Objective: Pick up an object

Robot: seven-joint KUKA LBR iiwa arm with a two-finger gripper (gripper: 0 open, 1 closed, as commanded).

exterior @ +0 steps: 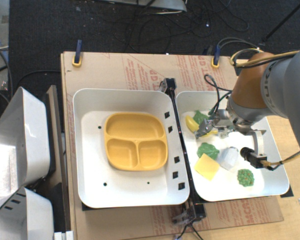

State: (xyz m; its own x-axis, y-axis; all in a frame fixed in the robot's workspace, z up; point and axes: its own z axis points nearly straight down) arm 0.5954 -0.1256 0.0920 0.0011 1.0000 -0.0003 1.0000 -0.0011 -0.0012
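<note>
I see the gripper [208, 128] low in the right bin [275, 186], near its left wall | whether it is wide, narrow or holding, I cannot tell (cables hide it) | yellow piece [191, 123] touching it; green lump [207, 149], yellow block [207, 167], white lump [228, 157] toward the front edge | left bin [85, 134] carries a yellow tray [136, 141]

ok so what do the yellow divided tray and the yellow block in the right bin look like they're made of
The yellow divided tray looks like moulded plastic with a smooth, slightly matte finish: uniform colour, rounded rims, soft highlights on its three compartments. The yellow block looks softer, possibly foam or sponge: dull surface, no shine, blunt edges. That one is a guess; its texture is too small to tell.
</note>
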